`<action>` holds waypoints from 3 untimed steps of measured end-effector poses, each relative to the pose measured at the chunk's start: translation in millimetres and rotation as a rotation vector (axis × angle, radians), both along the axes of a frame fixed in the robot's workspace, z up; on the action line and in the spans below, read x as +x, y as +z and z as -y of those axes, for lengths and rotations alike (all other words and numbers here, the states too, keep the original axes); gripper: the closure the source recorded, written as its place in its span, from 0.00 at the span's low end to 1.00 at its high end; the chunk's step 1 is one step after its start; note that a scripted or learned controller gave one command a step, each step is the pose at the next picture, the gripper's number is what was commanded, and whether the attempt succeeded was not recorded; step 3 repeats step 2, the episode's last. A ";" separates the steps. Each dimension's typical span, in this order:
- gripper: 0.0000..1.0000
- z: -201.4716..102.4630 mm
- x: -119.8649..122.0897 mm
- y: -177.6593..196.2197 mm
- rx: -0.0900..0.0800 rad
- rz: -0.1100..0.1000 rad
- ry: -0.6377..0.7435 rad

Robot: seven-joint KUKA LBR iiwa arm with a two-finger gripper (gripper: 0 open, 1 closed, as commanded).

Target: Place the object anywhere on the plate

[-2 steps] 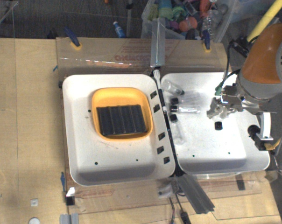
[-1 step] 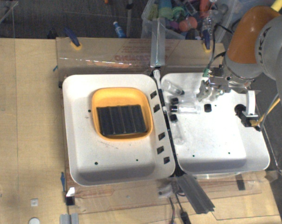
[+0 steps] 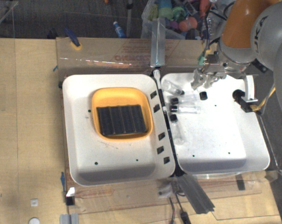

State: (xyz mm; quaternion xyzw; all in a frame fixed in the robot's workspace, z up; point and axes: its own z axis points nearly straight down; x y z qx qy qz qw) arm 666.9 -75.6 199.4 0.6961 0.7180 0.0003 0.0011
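- Camera view: we see the yellow plate [image 3: 121,112] in the left bin [image 3: 80,157], with a dark ribbed insert [image 3: 121,120] lying on it.
- Right bin [image 3: 234,148] holds a clear object [image 3: 185,104], hard to make out, near its left wall, with small dark bits beside it. We judge this is the thing to move, not sure.
- A small black piece [image 3: 203,95] lies just right of it; can't tell what it is.
- The hand [image 3: 204,80] hangs over the upper part of the right bin, above and right of the clear object and apart from it. Nothing shows between its fingers; we can't tell if it is released or clenched.
- Step, as we judge it: the reach for the pick, no grasp made yet.
- Next move calls for coming down left and toward the camera onto the clear object, closing on it, lifting over the divider [image 3: 165,125] and setting it on the plate.
- Risk: clear plastic near the wall may slip the grip.
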 end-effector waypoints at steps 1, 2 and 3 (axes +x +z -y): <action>1.00 -60.3 0.1 18.5 0.001 0.000 0.061; 0.00 -60.4 0.1 18.6 0.000 0.000 0.061; 0.00 -60.4 0.1 18.6 0.000 0.000 0.061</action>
